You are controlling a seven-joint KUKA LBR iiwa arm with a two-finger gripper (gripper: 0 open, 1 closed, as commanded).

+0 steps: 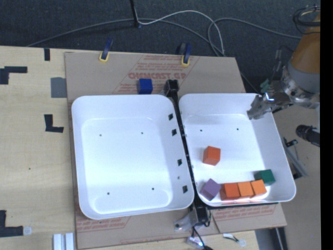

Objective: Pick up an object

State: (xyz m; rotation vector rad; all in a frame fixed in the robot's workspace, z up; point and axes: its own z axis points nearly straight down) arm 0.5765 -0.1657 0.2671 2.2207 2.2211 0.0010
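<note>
Right now the arm sits at about two o'clock in the camera view, its gripper [258, 108] hanging over the far right corner of the right bin [229, 105]. Whether the claw is spread or clenched I cannot tell from this angle; nothing is visible in its grasp.

The candidates all lie in the right bin. An orange cube [211, 155] rests alone near the bin's middle, well apart from the others. Along the near wall, toward five o'clock, a purple block [210, 189] touches a row of orange blocks [243, 190], with a green block [266, 177] just beside the row's right end. A blue cube [145, 85] sits outside the bins on the cardboard at twelve o'clock.

Judging by this, the task is at its approach stage: no object is picked yet. The lone orange cube looks the easiest target, since it has free space on every side. The next move would call for travelling toward seven o'clock from the corner, centring above that cube, and descending with the claw wide enough to straddle it. The crowded row risks a blocked grasp.
</note>
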